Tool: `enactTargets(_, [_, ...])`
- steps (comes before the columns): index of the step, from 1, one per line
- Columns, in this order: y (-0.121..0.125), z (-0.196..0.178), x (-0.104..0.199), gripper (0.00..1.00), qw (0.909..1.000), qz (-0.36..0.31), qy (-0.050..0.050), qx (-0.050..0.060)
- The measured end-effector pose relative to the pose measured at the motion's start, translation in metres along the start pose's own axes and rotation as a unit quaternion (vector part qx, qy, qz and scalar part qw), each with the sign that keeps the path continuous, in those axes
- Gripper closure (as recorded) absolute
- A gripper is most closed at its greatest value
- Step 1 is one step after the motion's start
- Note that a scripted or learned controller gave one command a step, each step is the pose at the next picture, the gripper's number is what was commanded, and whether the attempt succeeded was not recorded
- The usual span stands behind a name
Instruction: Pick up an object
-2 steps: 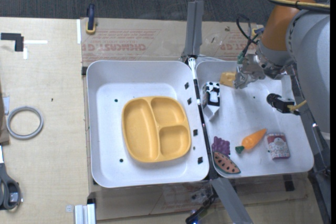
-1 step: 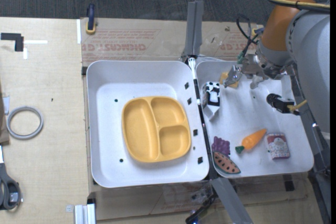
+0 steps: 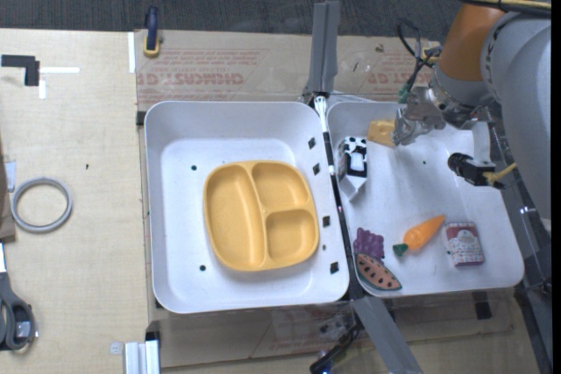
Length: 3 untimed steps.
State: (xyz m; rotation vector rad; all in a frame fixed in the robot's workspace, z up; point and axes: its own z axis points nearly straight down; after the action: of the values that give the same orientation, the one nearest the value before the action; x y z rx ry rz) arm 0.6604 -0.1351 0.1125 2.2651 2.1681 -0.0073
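The pale wooden counter (image 3: 70, 293) fills the frame's lower and left parts, and on it sit two shallow white plastic bins side by side. The left white bin (image 3: 175, 276) holds a yellow three-compartment plastic plate (image 3: 260, 215) near its middle. The right white bin (image 3: 491, 271) holds the smaller things.

The grey arm with its orange band (image 3: 469, 26) comes in from the upper right of the frame, and its end effector (image 3: 408, 129) hangs over the upper part of the right bin. Whether it is apart, together or clamped on something I cannot tell; the tip is too small and dark against the bin.

Just to the frame-left of the end effector, touching it or nearly so, lies a small yellow wedge-shaped block (image 3: 380, 133), the likeliest thing to be picked. It lies at the bin's upper edge, its long axis roughly across the frame. A grasp would seem to call for a slight shift toward frame-left.

Lower in the bin lie a red-labelled can (image 3: 463, 243), an orange toy carrot (image 3: 422, 234), a black-and-white toy figure (image 3: 354, 158), a watermelon slice toy (image 3: 379, 273) and a purple grape cluster toy (image 3: 369, 242).
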Motion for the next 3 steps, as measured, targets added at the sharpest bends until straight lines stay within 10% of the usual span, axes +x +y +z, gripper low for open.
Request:
enactTargets(2, [-0.005,-0.052,0.001,1.0,0.9981,-0.062,0.003,0.0])
enactTargets(3, [-0.076,0.021,0.005,1.0,0.9998,-0.02,0.004,0.002])
